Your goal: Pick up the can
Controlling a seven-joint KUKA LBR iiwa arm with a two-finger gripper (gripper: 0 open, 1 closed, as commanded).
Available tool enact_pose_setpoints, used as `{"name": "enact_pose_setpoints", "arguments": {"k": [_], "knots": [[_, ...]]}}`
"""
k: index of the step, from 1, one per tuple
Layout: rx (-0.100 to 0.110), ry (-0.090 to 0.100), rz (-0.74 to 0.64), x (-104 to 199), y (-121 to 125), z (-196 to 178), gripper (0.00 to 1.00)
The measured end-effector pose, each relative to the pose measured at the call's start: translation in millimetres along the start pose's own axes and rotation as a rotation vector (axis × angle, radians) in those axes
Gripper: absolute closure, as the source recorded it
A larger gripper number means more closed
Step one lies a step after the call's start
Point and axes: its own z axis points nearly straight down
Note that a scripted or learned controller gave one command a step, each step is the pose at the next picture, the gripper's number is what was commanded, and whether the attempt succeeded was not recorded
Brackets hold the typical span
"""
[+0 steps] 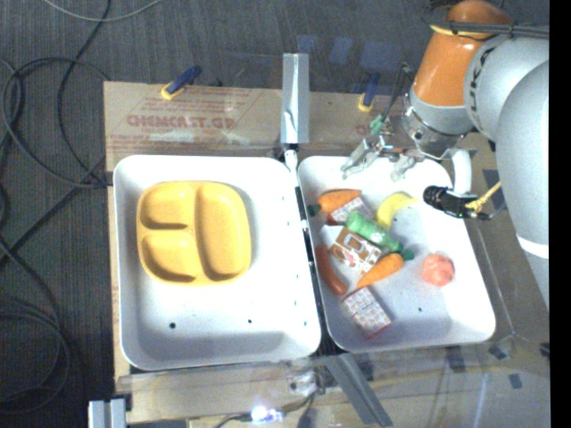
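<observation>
The gripper (382, 152) hangs over the far edge of the right bin (464, 315), its fingers spread and with nothing between them. The can (354, 252), as best I can judge, is the small red-and-white cylinder lying on its side near the middle of that bin, toward its left wall. It is crowded: a green bottle (373, 231) lies just beyond it, a carrot (378, 271) touches or nearly touches its near-right side, and another carrot (337, 201) lies toward the far left corner. A banana (393, 208) sits near the far edge, a red-and-white box (368, 309) lies toward the near edge, and a pink ball (437, 269) rests toward the right wall. The left bin (214, 328) holds a yellow tray (194, 230). The main risk is the clutter: coming straight down, a finger may land on the bottle or the carrot and never reach the bin floor, or close on the wrong thing. Because the can lies on its side, fingers closing along its length may slip off the ends, and a squeeze across the round body may roll it out toward the left wall. The label is too small to read, so mistaking the box for the can is also possible.
</observation>
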Motion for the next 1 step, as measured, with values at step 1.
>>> {"name": "enact_pose_setpoints", "arguments": {"k": [1], "knots": [[-0.012, -0.001, 0.109, -9.6, -73.9, 97.1, 0.0]]}}
